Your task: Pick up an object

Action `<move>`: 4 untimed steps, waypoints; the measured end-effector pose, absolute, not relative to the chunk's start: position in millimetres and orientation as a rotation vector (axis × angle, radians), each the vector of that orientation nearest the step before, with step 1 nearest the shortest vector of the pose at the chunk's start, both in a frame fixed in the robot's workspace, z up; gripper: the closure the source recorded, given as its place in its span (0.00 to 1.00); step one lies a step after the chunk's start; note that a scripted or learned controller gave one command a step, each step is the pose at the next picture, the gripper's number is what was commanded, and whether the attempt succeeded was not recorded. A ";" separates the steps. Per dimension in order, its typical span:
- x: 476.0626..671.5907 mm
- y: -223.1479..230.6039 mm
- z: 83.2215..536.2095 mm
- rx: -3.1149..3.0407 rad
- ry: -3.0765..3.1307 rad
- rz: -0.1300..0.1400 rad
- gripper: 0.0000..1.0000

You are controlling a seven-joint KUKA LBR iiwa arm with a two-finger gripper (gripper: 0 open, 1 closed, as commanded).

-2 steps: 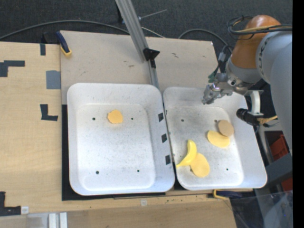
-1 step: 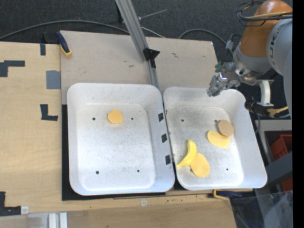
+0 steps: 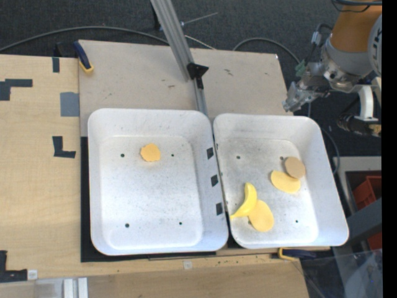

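Jaws blurred, tan disc (image 3: 294,167) overlapping yellow one (image 3: 284,181)

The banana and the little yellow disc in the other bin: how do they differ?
The banana is long and curved; the yellow disc is round and flat. The banana lies in the right bin, touching another yellow piece, while the disc lies alone in the left bin. The banana looks brighter yellow, the disc more orange. Both lie away from the gripper.

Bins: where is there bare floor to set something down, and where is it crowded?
Left bin: bare all around the lone yellow disc. Right bin: bare upper left; crowded lower right with banana, two yellow discs and tan disc.
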State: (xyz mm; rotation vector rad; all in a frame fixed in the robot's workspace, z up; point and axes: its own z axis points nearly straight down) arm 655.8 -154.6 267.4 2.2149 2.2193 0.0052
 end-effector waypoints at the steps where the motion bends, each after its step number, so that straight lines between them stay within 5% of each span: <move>1: 656.5 -154.1 296.0 2.218 2.222 0.002 1.00; 4: 586.1 -10.7 245.0 2.218 2.231 -0.003 1.00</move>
